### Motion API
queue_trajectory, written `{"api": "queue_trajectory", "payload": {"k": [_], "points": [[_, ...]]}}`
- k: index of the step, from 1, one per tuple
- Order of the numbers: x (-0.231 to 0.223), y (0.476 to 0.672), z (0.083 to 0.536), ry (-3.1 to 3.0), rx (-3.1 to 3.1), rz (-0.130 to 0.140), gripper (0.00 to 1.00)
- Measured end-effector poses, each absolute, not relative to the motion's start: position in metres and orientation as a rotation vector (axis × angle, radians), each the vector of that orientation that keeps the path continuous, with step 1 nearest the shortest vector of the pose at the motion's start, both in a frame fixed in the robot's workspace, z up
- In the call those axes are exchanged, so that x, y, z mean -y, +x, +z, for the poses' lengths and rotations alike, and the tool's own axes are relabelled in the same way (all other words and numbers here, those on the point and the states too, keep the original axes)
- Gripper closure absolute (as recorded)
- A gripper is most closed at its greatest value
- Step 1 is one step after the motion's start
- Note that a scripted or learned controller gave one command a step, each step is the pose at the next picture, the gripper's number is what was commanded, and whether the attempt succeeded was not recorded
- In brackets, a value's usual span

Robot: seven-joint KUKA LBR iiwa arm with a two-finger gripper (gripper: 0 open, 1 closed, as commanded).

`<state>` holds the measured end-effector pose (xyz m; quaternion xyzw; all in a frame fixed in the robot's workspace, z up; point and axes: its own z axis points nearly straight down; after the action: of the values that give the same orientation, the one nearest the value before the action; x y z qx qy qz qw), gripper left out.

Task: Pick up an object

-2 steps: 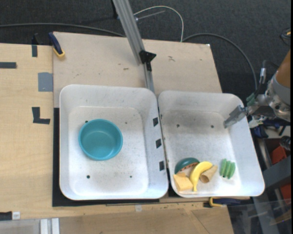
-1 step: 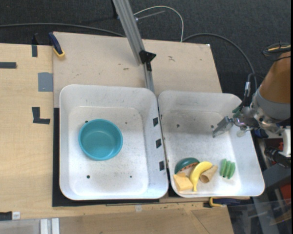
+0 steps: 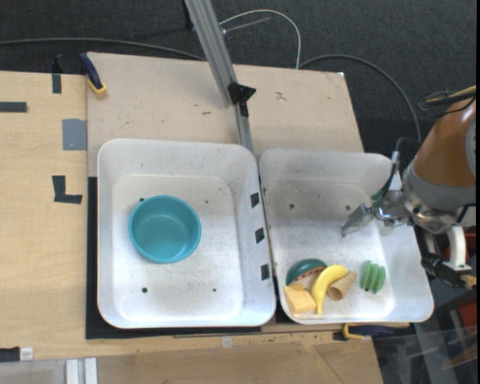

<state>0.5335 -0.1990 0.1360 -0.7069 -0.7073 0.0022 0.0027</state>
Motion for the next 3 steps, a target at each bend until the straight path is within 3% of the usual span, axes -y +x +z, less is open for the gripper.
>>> {"api": "queue_trajectory", "payload": {"k": [1, 3], "points": [[0.198, 0.535, 0.149, -2.216, 2.223, 0.003, 1.00], [0.196, 0.531, 0.215, -2.221, 2.224, -0.001, 1.00]]}}
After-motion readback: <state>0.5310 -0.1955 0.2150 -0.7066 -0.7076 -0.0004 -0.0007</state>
